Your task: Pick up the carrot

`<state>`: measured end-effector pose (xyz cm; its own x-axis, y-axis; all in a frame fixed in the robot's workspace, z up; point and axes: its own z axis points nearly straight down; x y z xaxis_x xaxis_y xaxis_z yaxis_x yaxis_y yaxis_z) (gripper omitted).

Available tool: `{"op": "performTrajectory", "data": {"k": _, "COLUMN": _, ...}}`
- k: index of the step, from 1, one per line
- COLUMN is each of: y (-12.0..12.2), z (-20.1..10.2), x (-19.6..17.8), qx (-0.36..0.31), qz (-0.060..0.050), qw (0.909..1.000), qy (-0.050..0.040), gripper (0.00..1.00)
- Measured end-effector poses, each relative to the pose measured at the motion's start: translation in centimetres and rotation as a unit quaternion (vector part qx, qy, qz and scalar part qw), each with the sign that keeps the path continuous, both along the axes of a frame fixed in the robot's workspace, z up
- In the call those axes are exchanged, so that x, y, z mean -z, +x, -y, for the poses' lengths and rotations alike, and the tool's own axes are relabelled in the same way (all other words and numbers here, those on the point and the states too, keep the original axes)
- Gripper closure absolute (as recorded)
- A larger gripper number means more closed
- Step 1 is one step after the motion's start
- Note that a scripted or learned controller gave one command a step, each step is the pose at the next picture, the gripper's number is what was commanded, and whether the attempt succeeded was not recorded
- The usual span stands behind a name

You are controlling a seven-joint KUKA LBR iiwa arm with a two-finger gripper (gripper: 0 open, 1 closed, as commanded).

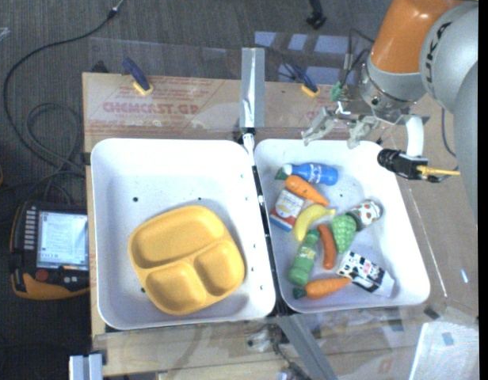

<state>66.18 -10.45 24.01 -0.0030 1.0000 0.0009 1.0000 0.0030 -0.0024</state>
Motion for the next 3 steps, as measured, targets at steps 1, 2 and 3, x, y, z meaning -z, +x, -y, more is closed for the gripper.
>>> {"op": "performTrajectory", "data": {"k": 1, "y": -3.0, "z": -0.7, "x": 14.6, "qx": -0.002, "qz": 0.001, "qw": 1.0000, "qy": 0.0002, "gripper": 0.00}}
{"op": "performTrajectory", "data": {"k": 2, "y": -3.1, "z": -0.7, "x": 13.9, "qx": -0.002, "qz": -0.002, "qw": 1.0000, "qy": 0.0018, "gripper": 1.00}}
{"op": "performTrajectory", "data": {"k": 3, "y": 0.6, "z": -4.4, "x": 0.5, "qx": 0.060, "qz": 0.001, "qw": 0.9982, "qy": -0.0023, "gripper": 1.00}}
